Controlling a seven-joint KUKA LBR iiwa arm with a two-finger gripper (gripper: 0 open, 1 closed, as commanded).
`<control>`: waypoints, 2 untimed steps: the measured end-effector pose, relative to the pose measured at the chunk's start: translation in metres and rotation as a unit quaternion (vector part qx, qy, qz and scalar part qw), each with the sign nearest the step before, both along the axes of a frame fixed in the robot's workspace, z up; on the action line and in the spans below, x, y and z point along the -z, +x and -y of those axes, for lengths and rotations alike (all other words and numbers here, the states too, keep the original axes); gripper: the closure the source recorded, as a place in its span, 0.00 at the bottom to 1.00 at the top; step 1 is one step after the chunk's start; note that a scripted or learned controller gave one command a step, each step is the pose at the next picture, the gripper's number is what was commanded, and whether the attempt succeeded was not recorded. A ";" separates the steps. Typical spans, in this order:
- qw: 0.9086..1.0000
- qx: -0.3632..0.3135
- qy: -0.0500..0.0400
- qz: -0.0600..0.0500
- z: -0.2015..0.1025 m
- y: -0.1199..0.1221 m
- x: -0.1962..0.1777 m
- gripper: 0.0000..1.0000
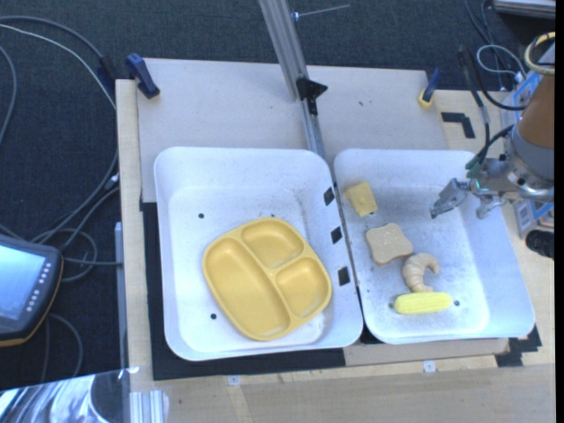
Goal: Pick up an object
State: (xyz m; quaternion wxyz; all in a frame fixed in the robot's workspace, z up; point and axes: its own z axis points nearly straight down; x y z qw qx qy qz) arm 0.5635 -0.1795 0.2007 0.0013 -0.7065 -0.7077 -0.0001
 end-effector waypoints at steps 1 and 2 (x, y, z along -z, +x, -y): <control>1.000 0.000 0.000 0.000 0.000 0.000 0.000 0.00; 1.000 0.000 0.000 -0.002 -0.009 0.001 0.047 0.00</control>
